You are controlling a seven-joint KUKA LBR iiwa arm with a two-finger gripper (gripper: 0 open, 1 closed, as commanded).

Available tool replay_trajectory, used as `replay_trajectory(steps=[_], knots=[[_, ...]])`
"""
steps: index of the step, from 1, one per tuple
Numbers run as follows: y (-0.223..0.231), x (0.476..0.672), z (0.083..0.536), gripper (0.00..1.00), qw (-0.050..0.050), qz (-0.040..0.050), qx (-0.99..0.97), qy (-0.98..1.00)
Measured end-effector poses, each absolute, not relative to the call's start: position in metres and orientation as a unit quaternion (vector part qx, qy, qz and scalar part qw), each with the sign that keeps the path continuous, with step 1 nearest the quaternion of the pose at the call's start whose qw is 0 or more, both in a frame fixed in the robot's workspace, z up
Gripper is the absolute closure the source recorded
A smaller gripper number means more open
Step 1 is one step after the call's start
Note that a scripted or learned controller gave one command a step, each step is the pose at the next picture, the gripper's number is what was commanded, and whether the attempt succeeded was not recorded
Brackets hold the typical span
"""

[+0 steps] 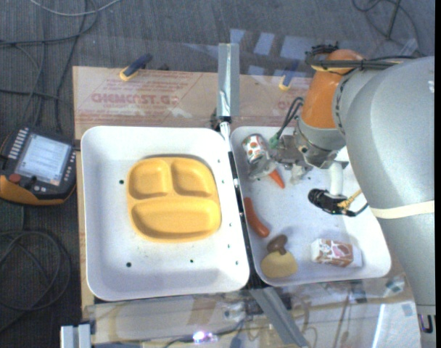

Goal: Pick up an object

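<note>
We find the gripper [282,162] low over the far end of the right bin [300,223], hanging from the arm's orange-banded wrist. The likeliest object for the pick is the small orange carrot [277,178], which lies on the bin floor just on the near side of the gripper, so close that we cannot tell whether it touches it. Its long axis runs at a slant, from the far left towards the near right. In our judgement any grasp turns on closing across that slant, not along it. We cannot tell how far the gripper is open, as its working end is a blur of grey metal, and we see nothing clearly held. Just to its left stands a white spotted cup [254,148], partly merged with the metal. Farther towards us lie a reddish sausage [255,217], a tan lump [278,261] with a brown cap that we cannot identify, and a small packet [335,252]. The left bin [104,194] holds a yellow tray [173,198], well apart.
</note>
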State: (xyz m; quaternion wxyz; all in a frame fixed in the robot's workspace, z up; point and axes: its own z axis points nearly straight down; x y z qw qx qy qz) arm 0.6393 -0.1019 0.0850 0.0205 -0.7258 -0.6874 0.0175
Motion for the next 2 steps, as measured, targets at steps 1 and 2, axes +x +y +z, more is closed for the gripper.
replay_trajectory(steps=[1, 2], knots=[[-0.103, 0.638, 0.093, 1.0, 0.021, 0.0218, -0.725, -0.688], [-0.051, 0.667, 0.208, 1.0, 0.001, 0.0044, -0.745, -0.667]])
